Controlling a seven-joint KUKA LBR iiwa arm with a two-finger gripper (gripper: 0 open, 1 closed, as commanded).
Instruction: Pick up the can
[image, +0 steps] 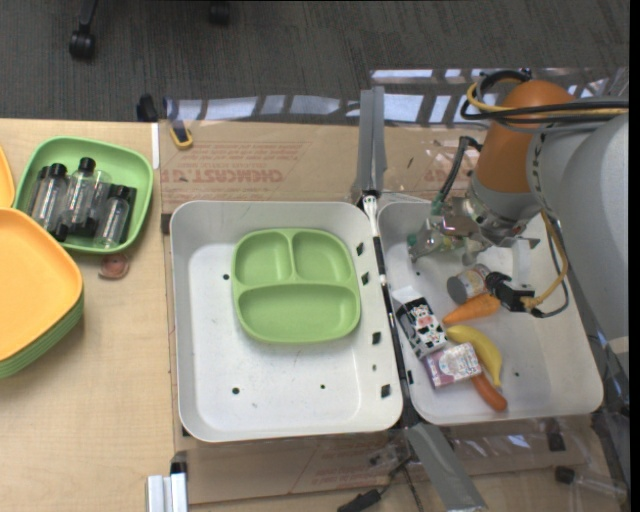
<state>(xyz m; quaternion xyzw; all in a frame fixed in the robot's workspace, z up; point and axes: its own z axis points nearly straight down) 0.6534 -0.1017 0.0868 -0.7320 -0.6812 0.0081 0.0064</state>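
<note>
The can (463, 288) is a small grey cylinder lying in the right bin (560, 390), just above an orange carrot (472, 309). My gripper (436, 240) is down in the bin's upper left part, a little up and to the left of the can, with nothing visibly held. The grey arm with its orange band (520, 130) comes in from the upper right and hides the bin's far corner.
Below the can lie a black-and-white carton (422, 326), a banana (486, 350), a pink packet (455, 365) and a small red-orange piece (490, 394). The left bin (200, 380) holds a green divided plate (296, 284). Orange plates and a green tray of bottles (82, 195) sit far left.
</note>
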